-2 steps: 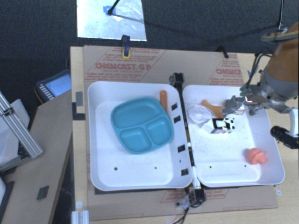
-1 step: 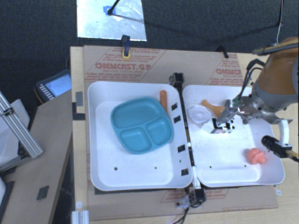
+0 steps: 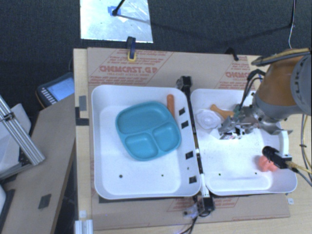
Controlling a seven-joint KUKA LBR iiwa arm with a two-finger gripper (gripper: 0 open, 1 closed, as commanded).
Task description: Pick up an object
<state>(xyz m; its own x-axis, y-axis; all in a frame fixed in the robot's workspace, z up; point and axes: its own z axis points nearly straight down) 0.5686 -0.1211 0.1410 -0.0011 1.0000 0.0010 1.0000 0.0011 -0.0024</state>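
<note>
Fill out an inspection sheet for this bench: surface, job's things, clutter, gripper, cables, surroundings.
Surface: two white bins side by side, left bin and right bin, on a cardboard sheet.
Job's things: blue divided plate and orange stick in the left bin; white cup, tan piece and pink-orange object in the right bin.
Clutter: black clips along the divider between the bins.
Gripper: gripper low in the right bin, beside the white cup; finger state unclear.
Cables: black cables along the arm; a thin cable above.
Surroundings: reflective square on dark floor; tablet-like device at left.
</note>
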